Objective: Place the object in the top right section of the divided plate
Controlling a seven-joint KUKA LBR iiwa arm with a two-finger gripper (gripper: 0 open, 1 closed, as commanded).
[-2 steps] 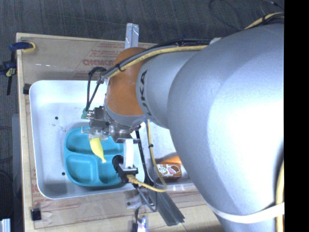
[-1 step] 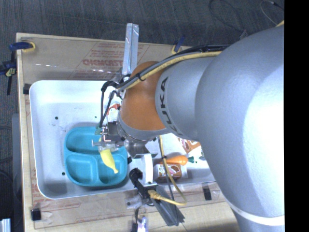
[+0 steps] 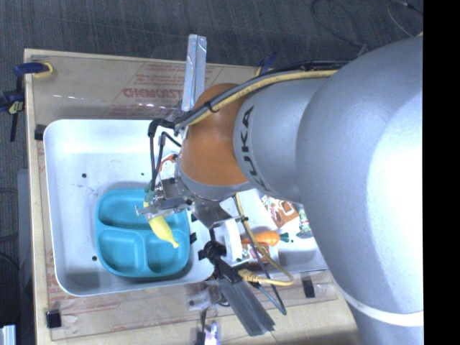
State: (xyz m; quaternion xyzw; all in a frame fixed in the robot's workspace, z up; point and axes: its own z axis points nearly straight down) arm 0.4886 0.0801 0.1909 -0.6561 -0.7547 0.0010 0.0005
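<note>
A blue divided plate (image 3: 123,214) lies in the lower part of the left white bin (image 3: 68,157). My gripper (image 3: 161,208) hangs over the plate's right side, below the arm's orange band. A small yellow banana-shaped object (image 3: 164,231) points down and to the right from between the fingers, which are shut on its upper end. Its lower tip is over the plate's right edge, near the ridge between two sections. Whether it touches the plate I cannot tell. The arm hides the plate's upper right corner.
The grey arm covers most of the right bin. An orange item (image 3: 264,237) and a colourful packet (image 3: 284,214) show there beneath the arm. A cable bundle (image 3: 248,279) hangs near the bench's front edge. A metal post (image 3: 195,67) stands behind the left bin.
</note>
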